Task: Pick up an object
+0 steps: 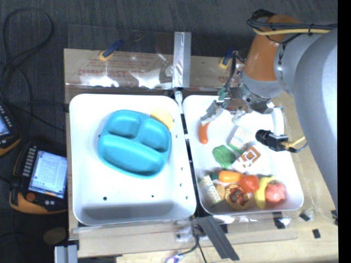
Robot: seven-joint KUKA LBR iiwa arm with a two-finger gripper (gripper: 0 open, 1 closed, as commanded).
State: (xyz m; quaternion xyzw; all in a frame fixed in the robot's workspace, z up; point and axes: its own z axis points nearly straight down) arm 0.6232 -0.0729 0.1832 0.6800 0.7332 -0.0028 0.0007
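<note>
At the near end of the right bin [189,163], a heap of toy food lies untouched: an orange pepper [229,176], a tomato [249,183], a pink apple [276,192] and a yellow banana [261,193]. Past these sit a green vegetable [222,155] and a small orange carrot [203,132]. Farther back the gripper [226,109] hangs low over the bin, its jaws apart and holding nothing, the carrot just beside one finger. No pick has been made yet; closing and lifting are left. The left bin [82,147] holds a blue tray [134,142].
</note>
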